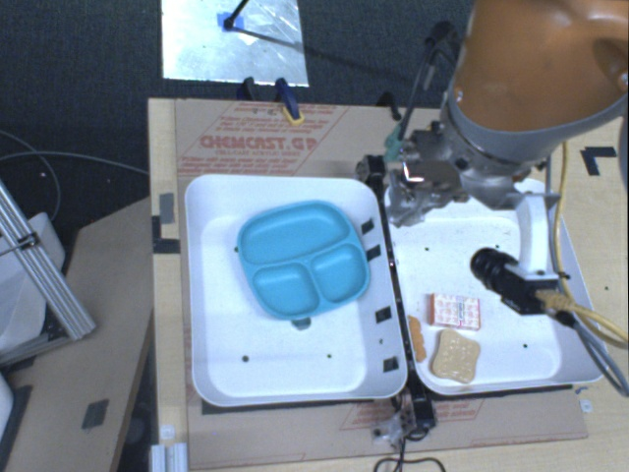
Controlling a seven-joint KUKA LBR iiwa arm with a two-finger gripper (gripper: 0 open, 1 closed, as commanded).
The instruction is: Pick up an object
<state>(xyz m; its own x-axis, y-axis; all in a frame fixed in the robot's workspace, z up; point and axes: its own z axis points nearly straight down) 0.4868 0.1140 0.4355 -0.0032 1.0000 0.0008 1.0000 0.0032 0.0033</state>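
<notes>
My gripper point(405, 203) hangs over the far left corner of the right bin point(491, 367), close to the wall between the two bins. Nothing shows between it and the bin floor. Near that bin's front lie a pink-and-white patterned square packet point(456, 311), a tan toast-shaped piece point(455, 356) just in front of it, and a small orange-brown stick point(417, 337) against the left wall. All three lie well forward of the gripper.
The left bin point(216, 362) holds a blue three-compartment plate point(302, 259), tilted a little. Black clips line the divider between the bins. A shiny metal sheet point(234, 28) lies beyond the bench at the back.
</notes>
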